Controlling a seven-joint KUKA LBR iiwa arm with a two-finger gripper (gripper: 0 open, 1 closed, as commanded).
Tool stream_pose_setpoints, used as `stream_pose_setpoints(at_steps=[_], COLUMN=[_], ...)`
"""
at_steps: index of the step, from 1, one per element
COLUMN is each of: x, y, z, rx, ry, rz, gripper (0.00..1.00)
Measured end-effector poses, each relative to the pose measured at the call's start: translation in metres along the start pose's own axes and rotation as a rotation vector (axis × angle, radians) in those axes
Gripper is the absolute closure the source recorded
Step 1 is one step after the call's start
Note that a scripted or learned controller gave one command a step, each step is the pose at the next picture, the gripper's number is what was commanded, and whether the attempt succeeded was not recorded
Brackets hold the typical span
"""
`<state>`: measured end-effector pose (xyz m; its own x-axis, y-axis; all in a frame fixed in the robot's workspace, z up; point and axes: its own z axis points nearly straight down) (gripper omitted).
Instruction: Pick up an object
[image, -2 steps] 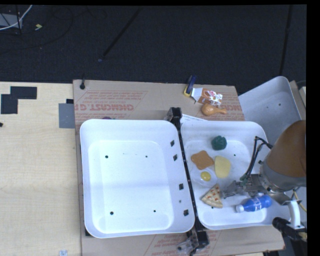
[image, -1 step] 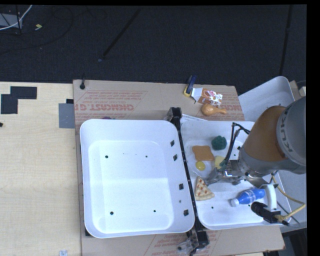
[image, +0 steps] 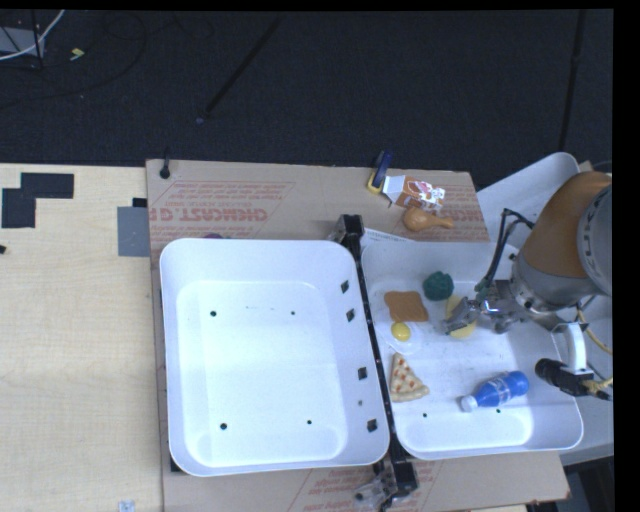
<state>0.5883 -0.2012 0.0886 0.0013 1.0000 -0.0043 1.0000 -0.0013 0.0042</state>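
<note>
I'm watching the arm (image: 560, 240) reaching in from the right, over the right bin (image: 560, 440). Its gripper (image: 468, 318) is sitting low in the middle of that bin. From this angle I cannot tell how the hand is set, nor whether it is gripping anything; the metal parts are blurring together with what lies under them.

A small yellow piece (image: 462, 331) is lying right at the gripper's tip, touching it or just under it. I cannot say which. A green ball (image: 437, 286) is resting just above and to the left of the gripper, near but apart. Left of that, a brown slab (image: 405, 305) is lying flat, with a yellow ball (image: 400, 331) just below it. A pizza slice (image: 405, 380) is lying lower down, close to the bin's left wall. A blue bottle (image: 496, 391) is lying on its side toward the near edge, white cap pointing left, well apart from the gripper.

The left bin (image: 180, 300) is sitting beside the right one, walls touching along the middle.

Behind the bins, on the cardboard (image: 250, 205), a drumstick (image: 425, 220) is lying next to a red and white packet (image: 422, 190), and a blue and yellow clip (image: 379, 173) is sitting at the board's back edge.
</note>
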Motion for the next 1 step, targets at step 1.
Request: stream_pose_setpoints(at_steps=[1], x=[-0.0109], y=[0.0203], z=[0.0007], rx=[0.003], ry=[0.004], rz=[-0.005], gripper=[0.00])
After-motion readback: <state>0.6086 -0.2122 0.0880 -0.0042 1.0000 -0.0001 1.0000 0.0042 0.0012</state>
